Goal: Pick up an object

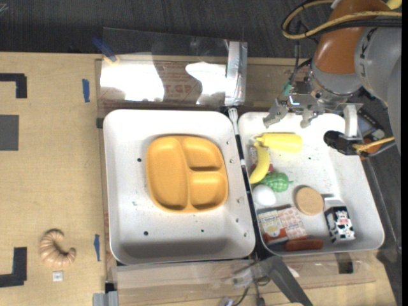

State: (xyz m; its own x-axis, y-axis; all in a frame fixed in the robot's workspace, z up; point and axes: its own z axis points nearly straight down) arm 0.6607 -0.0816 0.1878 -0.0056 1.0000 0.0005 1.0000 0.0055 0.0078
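Note:
My gripper point(293, 115) hangs over the far edge of the right bin point(368, 196), its fingers point(276, 115) spread open with nothing between them. Just below it lies a yellow cylinder point(280, 142), and a banana point(260, 164) curves along the bin's left wall. Further toward the front are a green knobbly toy point(276, 183), a white egg point(265, 196), a round tan disc point(309, 201), a small milk carton point(338, 222), a printed box point(285, 223) and a red sausage point(299, 244).
The left bin point(121, 190) holds a yellow divided plate point(187, 173). A croissant point(57, 248) lies on the bench at the front left. A clear plastic sheet point(166, 75) stands behind the left bin. The arm's cables point(319, 18) loop above the wrist.

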